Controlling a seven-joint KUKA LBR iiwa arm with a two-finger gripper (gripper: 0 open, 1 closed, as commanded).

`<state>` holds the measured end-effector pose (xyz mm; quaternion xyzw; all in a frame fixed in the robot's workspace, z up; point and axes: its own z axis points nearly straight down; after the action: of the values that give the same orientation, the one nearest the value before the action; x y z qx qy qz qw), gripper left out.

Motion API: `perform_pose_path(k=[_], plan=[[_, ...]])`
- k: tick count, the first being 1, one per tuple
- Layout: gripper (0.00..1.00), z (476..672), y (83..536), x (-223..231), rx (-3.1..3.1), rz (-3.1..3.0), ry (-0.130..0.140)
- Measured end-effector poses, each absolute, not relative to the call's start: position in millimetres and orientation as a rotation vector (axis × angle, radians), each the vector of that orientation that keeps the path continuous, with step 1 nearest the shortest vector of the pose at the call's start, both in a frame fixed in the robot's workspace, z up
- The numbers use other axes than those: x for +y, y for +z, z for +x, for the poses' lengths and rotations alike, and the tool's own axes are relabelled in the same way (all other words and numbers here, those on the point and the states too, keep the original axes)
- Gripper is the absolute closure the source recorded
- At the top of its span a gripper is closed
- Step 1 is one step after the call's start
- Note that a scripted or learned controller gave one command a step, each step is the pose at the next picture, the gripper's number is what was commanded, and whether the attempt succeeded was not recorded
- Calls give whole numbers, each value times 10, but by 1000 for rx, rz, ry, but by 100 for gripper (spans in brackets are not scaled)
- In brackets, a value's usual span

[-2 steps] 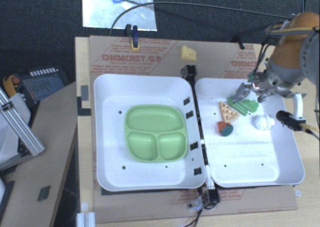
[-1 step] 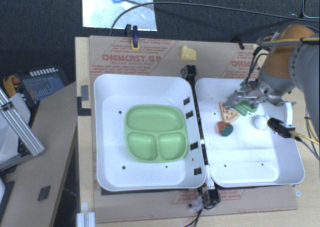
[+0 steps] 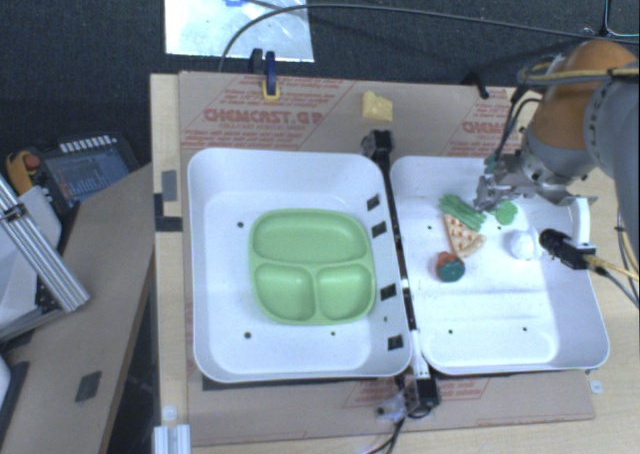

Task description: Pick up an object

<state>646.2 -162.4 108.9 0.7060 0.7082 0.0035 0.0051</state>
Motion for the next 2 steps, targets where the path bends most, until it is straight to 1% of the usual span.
perform_pose_path(k=[1,2], plan=[[100,6468,1561,-1697,2218,2217,5],[100,6464,2170,-1780,2217,2216,6]])
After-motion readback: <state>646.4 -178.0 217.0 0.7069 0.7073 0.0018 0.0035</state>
